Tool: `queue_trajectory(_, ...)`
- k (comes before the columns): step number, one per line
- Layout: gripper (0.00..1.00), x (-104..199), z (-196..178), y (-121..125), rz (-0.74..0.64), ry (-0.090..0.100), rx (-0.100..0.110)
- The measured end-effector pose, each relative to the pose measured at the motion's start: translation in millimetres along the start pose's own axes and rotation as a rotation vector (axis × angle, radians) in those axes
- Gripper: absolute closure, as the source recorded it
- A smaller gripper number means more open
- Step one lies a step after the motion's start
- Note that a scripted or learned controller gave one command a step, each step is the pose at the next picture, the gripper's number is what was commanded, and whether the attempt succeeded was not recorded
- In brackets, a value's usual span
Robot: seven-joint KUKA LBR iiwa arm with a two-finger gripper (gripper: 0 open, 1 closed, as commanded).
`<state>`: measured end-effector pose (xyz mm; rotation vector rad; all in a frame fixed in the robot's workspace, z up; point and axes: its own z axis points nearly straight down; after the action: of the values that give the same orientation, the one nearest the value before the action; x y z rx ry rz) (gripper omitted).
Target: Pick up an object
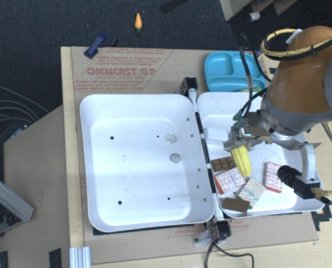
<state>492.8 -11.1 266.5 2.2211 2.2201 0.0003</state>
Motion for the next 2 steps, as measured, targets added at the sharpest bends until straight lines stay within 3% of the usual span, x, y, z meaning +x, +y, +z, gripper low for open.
queue_trajectory(1,1.0,79.5,22.8,-11.2,-0.001,0.002,0.005)
queue_trajectory(2,1.0,31.4,4.6,26.6,0.0,0.0,0.001)
